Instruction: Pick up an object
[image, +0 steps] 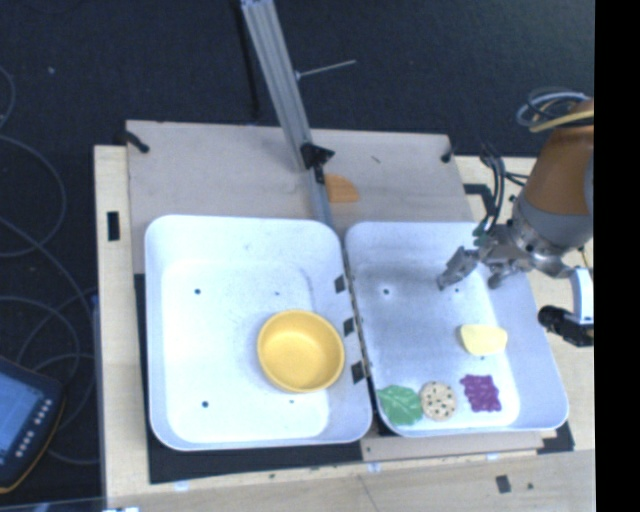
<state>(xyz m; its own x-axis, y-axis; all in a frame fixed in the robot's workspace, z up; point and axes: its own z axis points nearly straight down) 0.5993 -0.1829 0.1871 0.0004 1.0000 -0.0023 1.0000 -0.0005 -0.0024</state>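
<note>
My gripper (470, 281) hangs over the upper right part of the right bin (400, 260), its two fingers spread open with nothing between them. A pale yellow piece (483, 339) lies just below the gripper, apart from it. Along the right bin's front edge sit a green leafy item (400, 403), a round cookie (437, 400) and a purple grape cluster (482, 392). A yellow bowl (300, 350) stands upright in the left bin (200, 270), near its right wall.
A slanted metal rail (285, 90) runs from the top of the view down to the divide between the bins. A small orange patch (341, 189) lies on the board behind the bins. Cables trail at the far left.
</note>
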